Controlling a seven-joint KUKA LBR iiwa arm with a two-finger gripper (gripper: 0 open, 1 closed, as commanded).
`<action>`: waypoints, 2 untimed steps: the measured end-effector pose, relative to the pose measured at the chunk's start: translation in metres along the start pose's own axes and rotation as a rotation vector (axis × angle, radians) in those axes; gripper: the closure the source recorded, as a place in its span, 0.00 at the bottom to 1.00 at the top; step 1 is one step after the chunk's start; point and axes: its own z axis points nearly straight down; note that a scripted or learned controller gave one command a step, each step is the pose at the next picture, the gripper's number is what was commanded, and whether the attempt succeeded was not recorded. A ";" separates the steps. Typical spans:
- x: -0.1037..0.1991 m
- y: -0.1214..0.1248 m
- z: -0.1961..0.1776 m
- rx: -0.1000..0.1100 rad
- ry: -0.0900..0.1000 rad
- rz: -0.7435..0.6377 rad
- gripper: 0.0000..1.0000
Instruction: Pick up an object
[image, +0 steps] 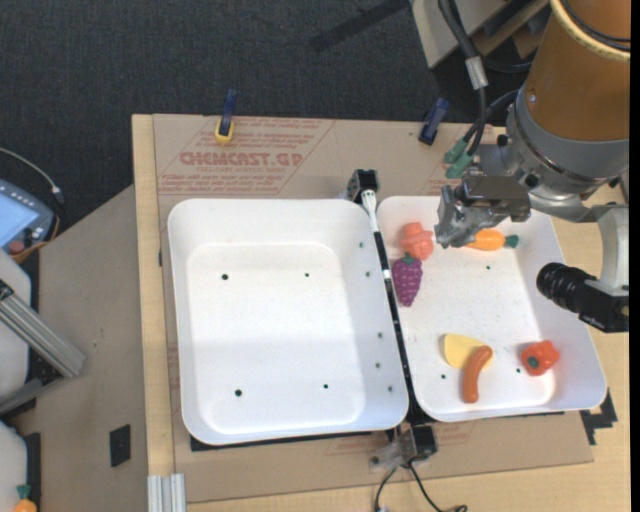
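My gripper (455, 233) hangs over the far part of the right bin (500, 300), between an orange-pink round toy (417, 240) on its left and a small orange carrot (489, 240) on its right. A purple grape bunch (407, 279) lies just in front of the round toy, near the divider. Closer to the front edge lie a yellow wedge (458, 349), an orange sausage (474, 372) and a red tomato-like toy (539, 358). Nothing shows between the fingers.
The left bin (270, 310) sits beside the right one, joined by black clips (362, 184) at the divider. A black cylindrical part (575, 287) juts in over the right bin's right rim. Blue clamps (227, 118) hold the cardboard base.
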 end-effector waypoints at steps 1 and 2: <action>0.049 0.005 -0.107 -0.006 0.002 0.001 1.00; 0.097 0.088 -0.097 0.005 -0.002 0.003 1.00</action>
